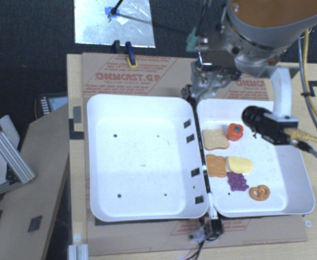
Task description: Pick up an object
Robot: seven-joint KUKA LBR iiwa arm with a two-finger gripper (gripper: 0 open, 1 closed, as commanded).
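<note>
On the bench (74,145), the shallow white right-hand bin (296,196) held toy foods; the jaws' state couldn't be told, approach pending.

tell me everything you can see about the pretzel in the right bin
The pretzel is a small toy-like piece, tan-orange with a glossy, plastic look, shaped as a twisted loop with small holes. It lies flat on the floor of the right bin, near the front edge, the item closest to the camera. It sits apart from the purple piece on its left, touching nothing but the bin. The gripper is far off, near the bin's back edge.
</note>
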